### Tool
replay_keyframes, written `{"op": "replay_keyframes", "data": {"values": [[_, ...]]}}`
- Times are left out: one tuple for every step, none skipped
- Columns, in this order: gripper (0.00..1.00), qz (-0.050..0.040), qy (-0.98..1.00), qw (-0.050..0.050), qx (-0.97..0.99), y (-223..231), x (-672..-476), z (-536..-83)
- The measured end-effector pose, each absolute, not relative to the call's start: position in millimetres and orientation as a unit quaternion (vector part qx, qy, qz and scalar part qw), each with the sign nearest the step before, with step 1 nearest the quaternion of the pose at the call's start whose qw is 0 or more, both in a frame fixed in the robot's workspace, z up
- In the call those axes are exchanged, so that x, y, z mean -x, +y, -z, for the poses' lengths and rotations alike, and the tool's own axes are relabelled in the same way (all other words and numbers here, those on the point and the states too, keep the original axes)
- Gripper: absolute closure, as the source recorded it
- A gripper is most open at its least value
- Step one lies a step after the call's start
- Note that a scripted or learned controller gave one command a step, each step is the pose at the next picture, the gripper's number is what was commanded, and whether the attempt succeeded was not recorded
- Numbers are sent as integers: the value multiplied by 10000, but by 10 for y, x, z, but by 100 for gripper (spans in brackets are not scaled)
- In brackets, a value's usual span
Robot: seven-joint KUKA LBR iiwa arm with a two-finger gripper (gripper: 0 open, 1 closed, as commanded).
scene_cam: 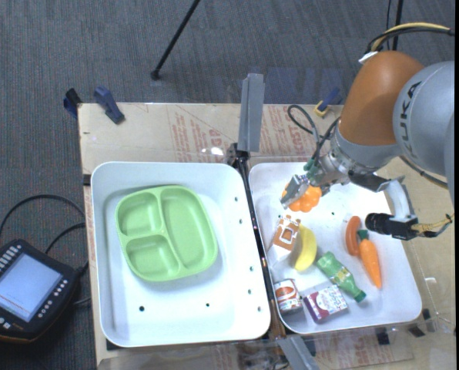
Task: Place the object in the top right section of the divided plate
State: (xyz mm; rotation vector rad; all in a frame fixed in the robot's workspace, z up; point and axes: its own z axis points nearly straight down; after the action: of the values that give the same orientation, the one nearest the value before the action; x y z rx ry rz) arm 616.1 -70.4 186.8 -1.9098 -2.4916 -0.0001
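The gripper [300, 189] sits at the upper left of the right bin [411, 287], jaws closed on an orange fruit [307, 199]. The green divided plate [166, 232] in the left bin [106, 299] holds nothing. Transfer and placement in its top right section remain outstanding.

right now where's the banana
In the camera view the banana lies in the right bin, left of its centre, against the small orange-and-white carton and just above the green bottle.

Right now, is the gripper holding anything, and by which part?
Cannot be told. The gripper sits at the orange toy fruit in the right bin, touching its left side; a grip isn't visible.
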Motion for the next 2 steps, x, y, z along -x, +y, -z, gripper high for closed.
{"op": "replay_keyframes", "data": {"values": [[100, -13, -7718, 20, 6359, 173, -5791, -1863], [100, 15, -7402, 22, 6724, 520, -5856, -1546]]}}
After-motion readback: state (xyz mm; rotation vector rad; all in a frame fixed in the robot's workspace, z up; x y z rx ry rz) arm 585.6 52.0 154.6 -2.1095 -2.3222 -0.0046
